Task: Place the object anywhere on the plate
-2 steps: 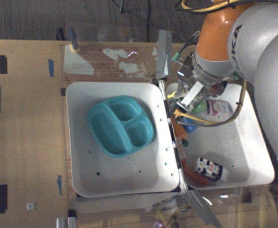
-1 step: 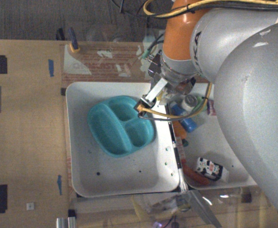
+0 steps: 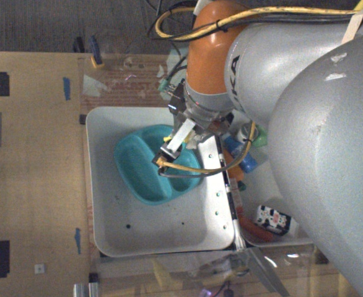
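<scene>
A teal plate [image 3: 137, 166] with two hollows lies in the left white bin [image 3: 169, 234], toward its far right side. My arm reaches in over the divider between the bins, and the orange band and wrist hang above the plate's right edge. The gripper [image 3: 207, 130] sits under the wrist at the divider and is mostly hidden by it. No object shows between its fingers. A blue object [image 3: 246, 161] and an orange piece [image 3: 230, 159] lie in the right bin just beside the gripper.
The right bin also holds a green item [image 3: 259, 136], a white and black box [image 3: 273, 218] and a red thing [image 3: 256, 232] under it. The grey arm covers most of that bin. Wooden bench [image 3: 33, 166] lies left of the bins.
</scene>
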`<action>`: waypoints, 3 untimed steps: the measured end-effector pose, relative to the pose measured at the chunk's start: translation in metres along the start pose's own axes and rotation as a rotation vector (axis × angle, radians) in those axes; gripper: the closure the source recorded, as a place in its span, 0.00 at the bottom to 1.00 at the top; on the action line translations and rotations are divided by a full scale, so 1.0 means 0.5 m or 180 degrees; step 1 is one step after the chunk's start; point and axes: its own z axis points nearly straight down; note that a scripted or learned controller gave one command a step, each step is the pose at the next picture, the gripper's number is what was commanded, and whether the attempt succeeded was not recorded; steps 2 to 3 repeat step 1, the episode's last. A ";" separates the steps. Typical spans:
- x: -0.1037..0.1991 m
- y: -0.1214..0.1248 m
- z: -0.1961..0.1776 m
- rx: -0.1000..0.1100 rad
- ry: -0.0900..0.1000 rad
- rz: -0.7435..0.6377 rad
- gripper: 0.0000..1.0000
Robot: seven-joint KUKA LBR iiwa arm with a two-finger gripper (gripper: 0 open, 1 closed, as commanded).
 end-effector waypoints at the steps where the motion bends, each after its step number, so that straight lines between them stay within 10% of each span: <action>1: 0.000 0.000 0.000 -0.0001 -0.0001 -0.0001 0.00; 3: 0.000 0.000 0.000 -0.0001 -0.0001 -0.0001 0.00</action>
